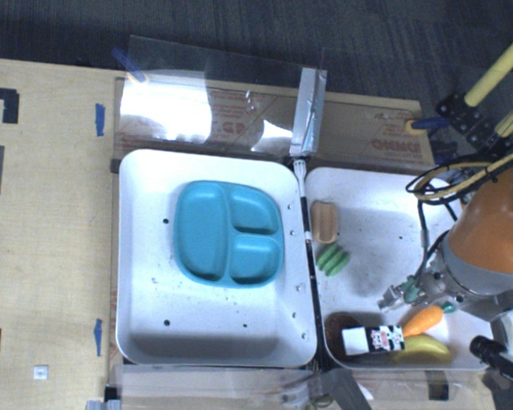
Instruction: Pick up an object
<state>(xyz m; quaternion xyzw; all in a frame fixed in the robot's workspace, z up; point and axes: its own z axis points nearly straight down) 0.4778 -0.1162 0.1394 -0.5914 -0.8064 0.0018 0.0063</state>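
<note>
The right bin [375, 213] holds several small objects. A tan bread-like piece [324, 221] lies near its left wall, with a green ridged piece [333, 260] just below it. Along the front wall lie a dark bottle with a white label [365, 337], a yellow banana [424, 347] and an orange carrot [422, 321]. My gripper [406, 295] hangs low over the bin's right half, just up and left of the carrot. I see nothing held in it.
The left bin [142, 306] holds a blue divided plate [229, 233]. A clear plastic panel [213, 108] stands behind the bins. The grey arm with its orange band [495, 227] and black cables [444, 183] cover the right bin's right side.
</note>
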